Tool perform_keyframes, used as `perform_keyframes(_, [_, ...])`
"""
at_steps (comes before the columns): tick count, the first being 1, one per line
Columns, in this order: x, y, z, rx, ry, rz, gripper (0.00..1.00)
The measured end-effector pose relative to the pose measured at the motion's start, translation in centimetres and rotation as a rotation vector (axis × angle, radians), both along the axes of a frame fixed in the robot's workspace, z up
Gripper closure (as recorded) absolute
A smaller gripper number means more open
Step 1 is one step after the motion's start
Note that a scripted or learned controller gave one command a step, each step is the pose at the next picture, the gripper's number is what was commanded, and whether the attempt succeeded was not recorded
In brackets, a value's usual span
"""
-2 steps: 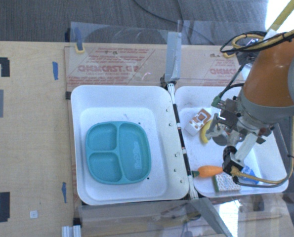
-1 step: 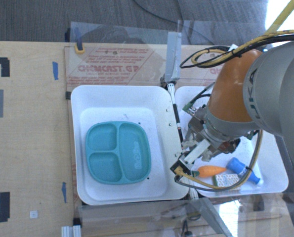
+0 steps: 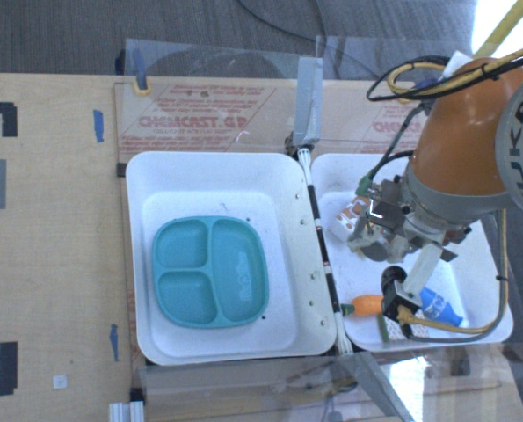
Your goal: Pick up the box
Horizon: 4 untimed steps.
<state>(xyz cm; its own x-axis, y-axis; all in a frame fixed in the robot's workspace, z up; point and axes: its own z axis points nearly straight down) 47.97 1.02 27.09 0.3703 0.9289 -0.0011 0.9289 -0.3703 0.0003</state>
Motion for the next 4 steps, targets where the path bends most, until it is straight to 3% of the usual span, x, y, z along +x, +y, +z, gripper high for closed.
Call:
perform_keyframes(1, [2.2,-3.8,-3.6,0.000,0.003,-0.353,1.00])
perform_keyframes(2, [11.5,-4.8,1.3,0.000,0.002,-0.395,1.00])
perform_keyframes(3, [8.7,-1.6,-1.5,0.001,0.006,-0.219,1.00])
perform_keyframes(4, [8.7,5.8,-5.5,0.001,0.006,-0.310,1.00])
